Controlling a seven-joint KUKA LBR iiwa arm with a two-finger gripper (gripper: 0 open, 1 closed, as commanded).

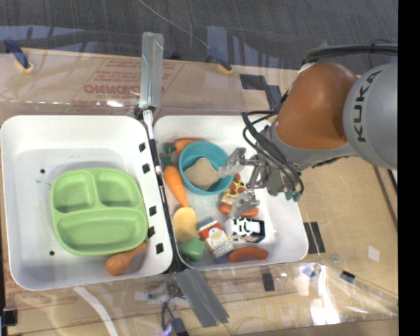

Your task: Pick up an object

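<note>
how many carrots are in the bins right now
2. One carrot lies along the right bin's left wall; another carrot pokes out behind the blue bowl. More may be hidden under the arm.

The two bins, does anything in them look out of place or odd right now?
Mostly the uneven load. The right bin is crowded with toy food around a teal bowl, some pieces overlapping. In the left bin, an orange-brown piece lies off the green divided plate, against the front wall. Nothing looks spilled or broken.

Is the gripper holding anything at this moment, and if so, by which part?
Nothing is held. The gripper hangs open over the right bin, beside the teal bowl and above the small orange toy, with nothing between its fingers.
</note>
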